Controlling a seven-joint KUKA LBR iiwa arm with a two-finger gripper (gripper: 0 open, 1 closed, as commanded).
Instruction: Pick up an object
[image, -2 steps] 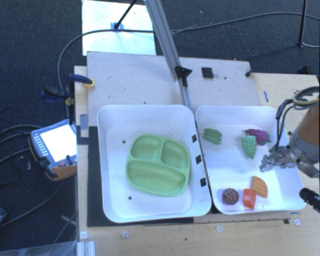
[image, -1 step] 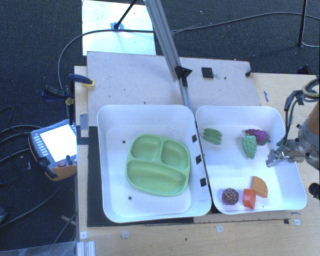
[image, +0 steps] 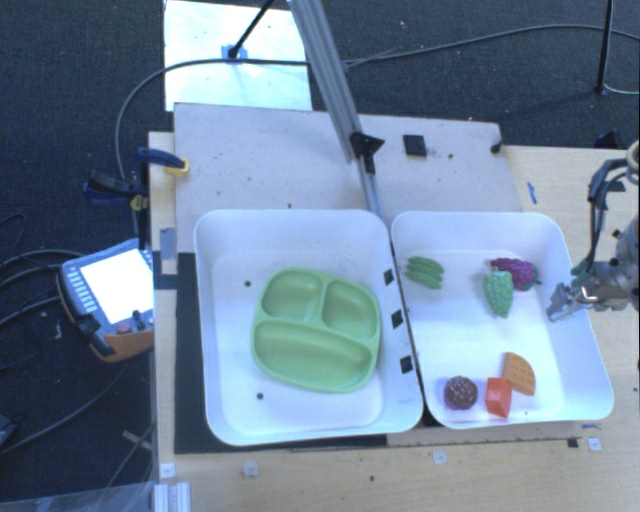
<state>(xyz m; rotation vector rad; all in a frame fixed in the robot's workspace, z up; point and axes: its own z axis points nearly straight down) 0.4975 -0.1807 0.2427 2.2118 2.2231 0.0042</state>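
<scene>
Bench (image: 330, 150) with 2 bins (image: 300, 425)

We see smooth matt white plastic bins (image: 300, 225), a glossy green plastic tray (image: 318, 330), and a pale wooden desk (image: 555, 175).

We count two white bins (image: 300, 235), one green divided plate (image: 318, 329), six toy foods (image: 498, 290), one gripper (image: 560, 302), one handheld pendant (image: 108, 296)

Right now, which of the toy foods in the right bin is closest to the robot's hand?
The purple grapes, at the bin's far right. The hand sits at that bin's right rim, and the green grapes lie just left of the purple ones.
</scene>
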